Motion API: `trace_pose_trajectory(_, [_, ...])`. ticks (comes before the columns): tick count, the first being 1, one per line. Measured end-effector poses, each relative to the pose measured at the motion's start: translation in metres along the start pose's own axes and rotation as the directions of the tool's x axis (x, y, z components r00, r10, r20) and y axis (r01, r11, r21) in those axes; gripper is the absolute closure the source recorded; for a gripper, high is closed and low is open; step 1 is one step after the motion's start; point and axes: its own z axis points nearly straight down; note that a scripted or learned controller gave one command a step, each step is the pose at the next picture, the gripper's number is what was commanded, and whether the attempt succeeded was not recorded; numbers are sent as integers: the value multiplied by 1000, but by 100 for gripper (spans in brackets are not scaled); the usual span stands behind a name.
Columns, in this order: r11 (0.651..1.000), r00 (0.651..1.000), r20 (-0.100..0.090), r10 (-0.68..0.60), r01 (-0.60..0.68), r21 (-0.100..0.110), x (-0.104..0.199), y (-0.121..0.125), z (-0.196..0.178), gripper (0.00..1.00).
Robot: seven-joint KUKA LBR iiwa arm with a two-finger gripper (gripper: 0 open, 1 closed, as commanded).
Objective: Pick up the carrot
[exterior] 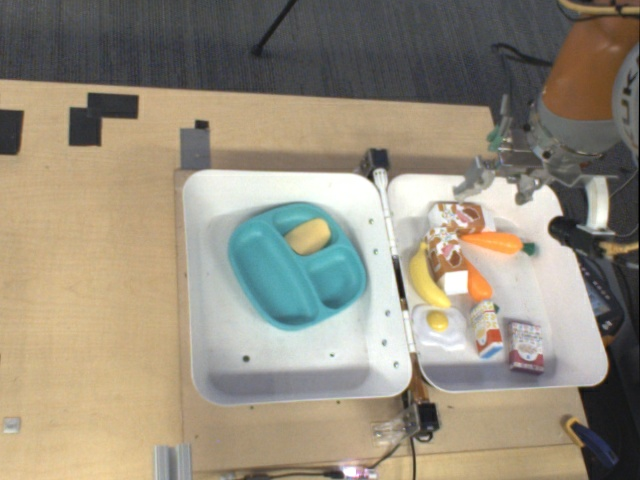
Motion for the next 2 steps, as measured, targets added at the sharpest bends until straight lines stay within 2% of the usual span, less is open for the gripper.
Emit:
trace_pose_trajectory(1, [1000, 1000, 0, 25, -25, 1, -25, -19, 110, 0])
trace_pose_trajectory(2, [991, 991, 3, 131, -131, -2, -68, -36, 152, 0])
